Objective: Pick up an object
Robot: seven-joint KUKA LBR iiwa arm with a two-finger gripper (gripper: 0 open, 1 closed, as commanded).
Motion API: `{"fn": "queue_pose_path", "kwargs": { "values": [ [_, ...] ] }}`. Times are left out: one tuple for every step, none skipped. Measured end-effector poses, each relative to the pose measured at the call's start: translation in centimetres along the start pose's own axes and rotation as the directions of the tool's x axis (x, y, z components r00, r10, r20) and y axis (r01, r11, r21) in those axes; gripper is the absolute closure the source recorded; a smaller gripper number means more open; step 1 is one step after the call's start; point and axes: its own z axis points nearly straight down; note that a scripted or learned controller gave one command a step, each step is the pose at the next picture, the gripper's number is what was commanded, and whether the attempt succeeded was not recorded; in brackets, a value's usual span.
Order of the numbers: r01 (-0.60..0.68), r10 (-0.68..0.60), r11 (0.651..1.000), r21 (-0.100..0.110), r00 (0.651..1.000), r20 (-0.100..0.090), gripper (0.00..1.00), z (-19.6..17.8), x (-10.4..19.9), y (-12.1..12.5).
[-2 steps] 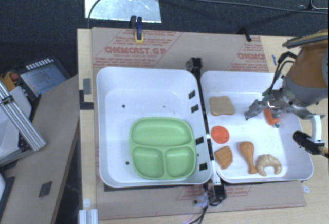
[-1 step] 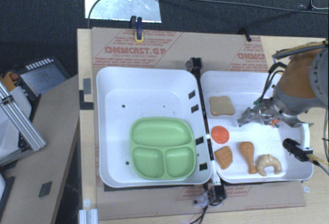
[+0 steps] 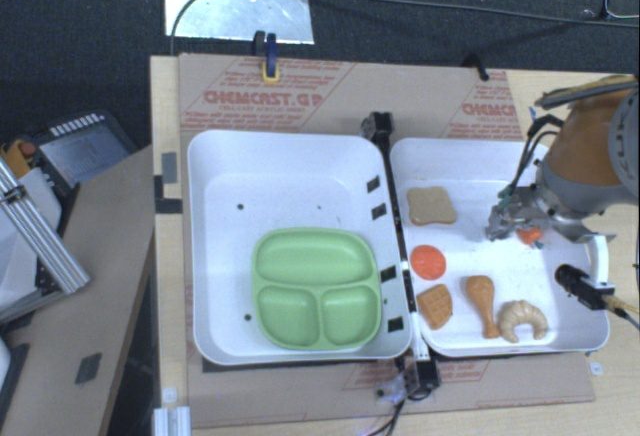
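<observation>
My gripper point(image 3: 508, 222) is low over the right bin point(image 3: 470, 156), near its middle right, and the grey arm point(image 3: 590, 159) comes in from the right. A small orange-red thing point(image 3: 529, 236) peeks out just under and right of the gripper, mostly hidden, and I cannot tell if it is gripped. Also in this bin are a tan toast slice point(image 3: 432, 207), a red-orange disc point(image 3: 428, 262), a brown waffle piece point(image 3: 434, 305), a chicken drumstick point(image 3: 481, 302) and a croissant point(image 3: 523, 320).
The left bin point(image 3: 230, 174) holds a green divided plate point(image 3: 315, 286) at its front right. A black-clipped divider point(image 3: 392, 224) runs between the bins. The toast lies about 70 px left of the gripper, and the drumstick and croissant lie in front of it.
</observation>
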Motion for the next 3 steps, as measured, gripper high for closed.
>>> {"fn": "queue_pose_path", "kwargs": {
  "values": [
    [0.002,-0.002,1.000,-0.001,1.000,0.000,1.00,-4.5,-0.3,0.8],
    [0.004,-0.004,1.000,-0.002,1.000,0.000,1.00,-9.3,0.2,1.7],
    [0.004,-0.004,1.000,-0.002,1.000,0.000,1.00,-12.7,0.2,1.8]
  ]
}}
